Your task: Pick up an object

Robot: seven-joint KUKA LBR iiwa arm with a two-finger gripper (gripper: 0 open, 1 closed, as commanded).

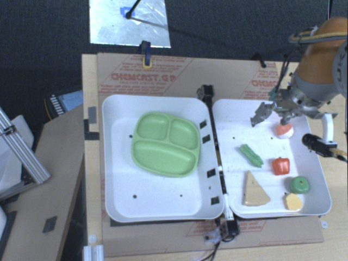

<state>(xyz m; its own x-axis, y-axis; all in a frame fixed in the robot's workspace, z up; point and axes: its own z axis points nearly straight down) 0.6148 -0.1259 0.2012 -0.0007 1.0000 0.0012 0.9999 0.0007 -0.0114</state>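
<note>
Two white bins (117,145); one green tray (165,144), and six food pieces (254,190) in the right bin.

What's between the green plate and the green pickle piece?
The black divider where the two bins meet, plus bare white floor either side of it, between plate and pickle.

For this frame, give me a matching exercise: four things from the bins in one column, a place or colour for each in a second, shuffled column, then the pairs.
Things
1. divided plate
2. wedge
3. red and white piece
4. small yellow piece

Places and colours
A. tan, near the front edge of the right bin
B. pale green, in the left bin
C. front right corner of the right bin, beside a green round piece
D. back of the right bin, just under the pincer

Pairs: 1-B, 2-A, 3-D, 4-C
</note>
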